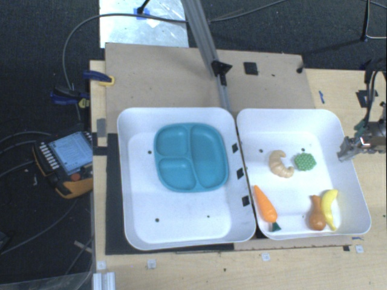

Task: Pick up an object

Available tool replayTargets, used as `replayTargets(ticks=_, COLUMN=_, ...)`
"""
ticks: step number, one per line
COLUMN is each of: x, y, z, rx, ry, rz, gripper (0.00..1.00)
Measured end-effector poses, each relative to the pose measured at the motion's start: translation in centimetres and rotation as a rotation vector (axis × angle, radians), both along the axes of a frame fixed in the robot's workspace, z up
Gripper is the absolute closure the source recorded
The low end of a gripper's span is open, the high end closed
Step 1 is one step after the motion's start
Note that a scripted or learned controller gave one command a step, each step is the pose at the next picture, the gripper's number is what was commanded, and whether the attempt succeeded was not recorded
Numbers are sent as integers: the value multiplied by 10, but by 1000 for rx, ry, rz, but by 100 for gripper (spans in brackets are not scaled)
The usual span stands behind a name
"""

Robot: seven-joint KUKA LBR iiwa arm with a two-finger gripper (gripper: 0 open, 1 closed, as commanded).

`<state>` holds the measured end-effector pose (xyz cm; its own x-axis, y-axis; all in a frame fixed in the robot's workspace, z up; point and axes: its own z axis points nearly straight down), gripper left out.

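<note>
- On the bench [151, 71], going big to small, two shallow white bins sit side by side, basically touching along the middle seam.
- Left bin [136, 180] holds a blue divided plate [191, 157], three compartments, lying flat toward the bin's back half with bare white floor in front of it.
- Right bin [326, 125] has all the little toy food bits, mostly bunched in its front half.
- Gripper [354, 148] pokes in from the right, sitting over the right bin's right-hand rim, about level with the green piece. Nothing's between its fingers as far as I can see, but honestly it's a small blurry grey lump from here, so whether the fingers are wide or narrow I can't tell.
- Orange carrot [265, 205] lies at a slant near the bin's left wall, green tip pointing toward the front edge.
- Yellow banana [330, 208] is in the front right corner, touching a brownish-orange piece [316, 214] just to its left; can't really make out what that one is.
- Pale croissant-looking thing [280, 164] curls up mid-bin, well apart from the carrot.
- Small green knobbly ball [305, 161] sits just beside the croissant thing on its right, closest item to the gripper but still clear of it.
- Off the bench on the left, a handheld pendant with a screen [65, 156] lies on the dark floor with cables around it.
</note>
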<state>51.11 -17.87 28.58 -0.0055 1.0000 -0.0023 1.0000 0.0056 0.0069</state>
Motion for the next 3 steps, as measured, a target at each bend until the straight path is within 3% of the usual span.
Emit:
replayTargets(ticks=2, x=8, y=114, z=-31, rx=4, ry=6, rz=6, gripper=100)
replayTargets(ticks=3, x=10, y=166, z=-26, rx=4, ry=5, rz=6, gripper=100)
